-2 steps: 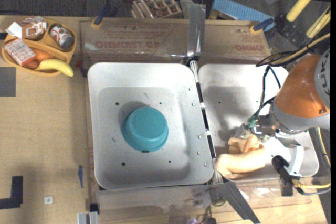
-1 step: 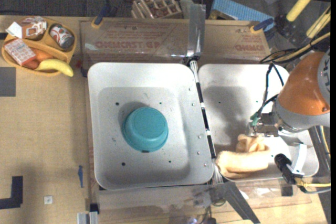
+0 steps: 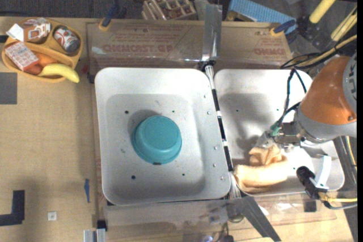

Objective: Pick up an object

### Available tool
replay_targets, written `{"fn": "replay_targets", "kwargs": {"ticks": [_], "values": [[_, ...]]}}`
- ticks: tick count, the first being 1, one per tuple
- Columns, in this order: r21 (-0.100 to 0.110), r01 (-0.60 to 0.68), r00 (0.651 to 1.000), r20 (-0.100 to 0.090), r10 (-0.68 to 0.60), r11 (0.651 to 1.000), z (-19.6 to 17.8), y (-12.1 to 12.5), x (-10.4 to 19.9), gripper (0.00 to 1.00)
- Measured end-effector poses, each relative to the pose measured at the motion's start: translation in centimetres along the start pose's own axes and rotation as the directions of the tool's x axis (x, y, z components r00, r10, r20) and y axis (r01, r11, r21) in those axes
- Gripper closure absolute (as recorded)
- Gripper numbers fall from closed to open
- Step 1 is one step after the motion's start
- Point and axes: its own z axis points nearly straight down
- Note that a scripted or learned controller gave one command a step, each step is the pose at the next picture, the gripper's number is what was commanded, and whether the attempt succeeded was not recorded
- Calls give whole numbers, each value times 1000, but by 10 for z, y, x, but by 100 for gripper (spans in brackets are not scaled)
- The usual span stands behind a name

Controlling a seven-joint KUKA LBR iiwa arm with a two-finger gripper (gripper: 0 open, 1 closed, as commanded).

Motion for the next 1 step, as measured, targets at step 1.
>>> {"fn": "replay_targets", "kwargs": {"ticks": [1], "values": [[-1,-4,1000,1,4,1000,-9,0,-2,100]]}}
